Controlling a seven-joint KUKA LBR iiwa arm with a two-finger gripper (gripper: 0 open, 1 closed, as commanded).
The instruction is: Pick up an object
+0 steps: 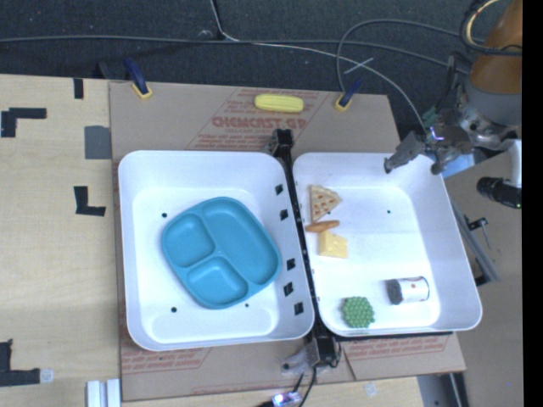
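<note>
The right bin (424, 219) holds a triangular tan cracker (323, 200), a thin orange stick (321, 225), a yellow cheese wedge (333, 245), a green bumpy ball (358, 312) and a small white can with a dark end (408, 290). My gripper (418, 163) hangs over the bin's back right corner, well away from all of them. Its two dark fingers (397, 160) are spread open, and nothing sits between them.
In the left bin (140, 193) lies a blue divided plate (221, 251). A yellow oblong piece (278, 103) rests on the cardboard behind the bins. Blue clamps (136, 79) pin the cardboard's back edge. Cables loop behind the right bin.
</note>
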